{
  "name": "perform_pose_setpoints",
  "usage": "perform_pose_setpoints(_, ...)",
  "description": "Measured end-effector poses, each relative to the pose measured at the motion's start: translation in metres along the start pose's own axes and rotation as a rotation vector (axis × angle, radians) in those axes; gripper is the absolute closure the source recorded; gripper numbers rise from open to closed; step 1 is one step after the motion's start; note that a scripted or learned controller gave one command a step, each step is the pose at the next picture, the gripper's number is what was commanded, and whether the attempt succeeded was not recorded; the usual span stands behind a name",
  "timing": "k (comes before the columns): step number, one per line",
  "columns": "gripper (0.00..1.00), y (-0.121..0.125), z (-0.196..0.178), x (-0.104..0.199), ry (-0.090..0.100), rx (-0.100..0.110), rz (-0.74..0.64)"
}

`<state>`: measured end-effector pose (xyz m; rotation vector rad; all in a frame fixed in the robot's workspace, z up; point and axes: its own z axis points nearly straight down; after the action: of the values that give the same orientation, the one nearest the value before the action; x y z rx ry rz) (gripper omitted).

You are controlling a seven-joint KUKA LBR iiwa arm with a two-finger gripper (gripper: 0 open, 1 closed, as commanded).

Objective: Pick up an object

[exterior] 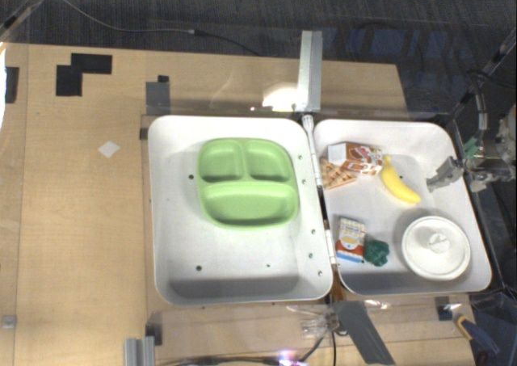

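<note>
Banana (pixel 399 183) lies in the right bin (pixel 452 140), just left of the claw (pixel 447 172) at the bin's right edge, its long axis slanting toward the near right. Whether the claw is open or closed, I cannot tell.

The gripper (pixel 452 170) hangs at the right bin's (pixel 420 132) far-right rim. Just left of it lies a banana (pixel 399 183), farther left a waffle packet (pixel 349 162). Below the gripper sits a white bowl (pixel 436 246) (upright); well left, a green divided plate (pixel 245 181).
</note>
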<state>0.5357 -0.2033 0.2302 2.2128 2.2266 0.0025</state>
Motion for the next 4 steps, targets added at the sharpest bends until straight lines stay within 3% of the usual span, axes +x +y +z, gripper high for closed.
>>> perform_pose_setpoints(1,0.00,0.071,0.111,0.002,0.000,0.000,0.014)
perform_pose_setpoints(2,0.00,0.100,0.003,0.001,-0.002,-0.005,0.015)
perform_pose_setpoints(3,0.00,0.108,-0.014,0.017,-0.002,-0.003,-0.043)
perform_pose_setpoints(4,0.00,0.089,0.050,0.029,-0.001,-0.002,-0.114)
